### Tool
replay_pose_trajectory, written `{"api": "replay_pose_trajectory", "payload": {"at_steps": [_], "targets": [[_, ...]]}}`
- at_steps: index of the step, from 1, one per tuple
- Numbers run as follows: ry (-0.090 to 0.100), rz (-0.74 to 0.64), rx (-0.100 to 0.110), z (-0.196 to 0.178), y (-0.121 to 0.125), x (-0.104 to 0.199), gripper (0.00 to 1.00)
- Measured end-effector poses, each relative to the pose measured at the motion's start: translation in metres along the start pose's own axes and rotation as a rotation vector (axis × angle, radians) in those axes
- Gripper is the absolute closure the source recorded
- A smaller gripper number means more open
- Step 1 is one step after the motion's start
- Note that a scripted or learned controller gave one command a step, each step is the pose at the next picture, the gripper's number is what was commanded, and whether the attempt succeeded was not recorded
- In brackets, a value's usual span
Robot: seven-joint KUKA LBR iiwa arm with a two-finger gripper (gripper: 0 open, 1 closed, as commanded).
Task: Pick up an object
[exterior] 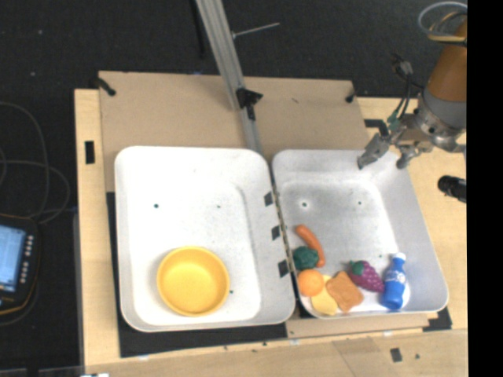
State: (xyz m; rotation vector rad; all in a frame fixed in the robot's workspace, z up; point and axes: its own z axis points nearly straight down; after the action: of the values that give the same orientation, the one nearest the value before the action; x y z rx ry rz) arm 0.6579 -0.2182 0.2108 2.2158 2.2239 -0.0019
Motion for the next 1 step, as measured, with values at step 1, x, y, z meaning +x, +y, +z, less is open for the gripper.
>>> {"api": "replay_pose_trajectory", "payload": {"at_steps": [1], "targets": [[-0.001,-0.001,0.001,-0.0001,-0.0002,-0.0004,0.00]]}}
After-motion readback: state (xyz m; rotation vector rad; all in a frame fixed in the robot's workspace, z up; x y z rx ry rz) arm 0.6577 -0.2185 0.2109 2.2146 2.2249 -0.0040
